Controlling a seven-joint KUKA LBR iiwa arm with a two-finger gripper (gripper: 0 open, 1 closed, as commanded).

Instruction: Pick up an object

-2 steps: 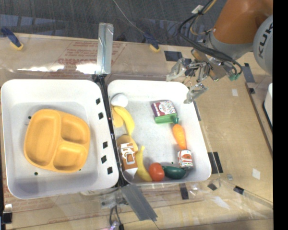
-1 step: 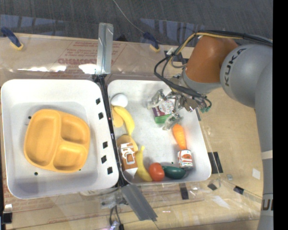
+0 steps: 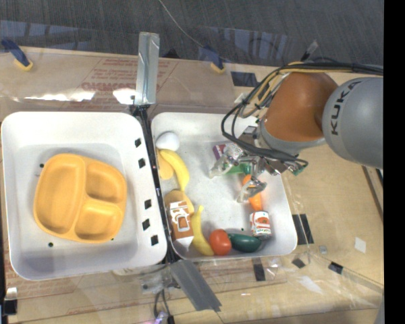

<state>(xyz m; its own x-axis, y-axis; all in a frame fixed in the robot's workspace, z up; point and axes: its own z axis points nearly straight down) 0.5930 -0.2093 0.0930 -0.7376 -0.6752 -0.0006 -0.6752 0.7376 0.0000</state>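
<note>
- We see the arm (image 3: 337, 117) reaching in from the right of the frame, its orange band above the right bin (image 3: 202, 123).
- The gripper (image 3: 246, 174) hangs low in the right half of that bin; clear fingers, and we cannot tell their state.
- Just beside the gripper lies an orange carrot-like piece (image 3: 256, 200), with something green (image 3: 243, 168) under the fingers; contact is unclear.
- Lower right of the bin: a small red-labelled can (image 3: 260, 223), a dark green vegetable (image 3: 245, 242), a tomato (image 3: 220, 242).
- Along the bin's left wall: a white ball (image 3: 167, 140), a banana (image 3: 176, 167), a brown bottle (image 3: 179, 218), a second banana (image 3: 199, 232).
- The left bin (image 3: 27, 130) holds a yellow divided tray (image 3: 79, 196).
</note>
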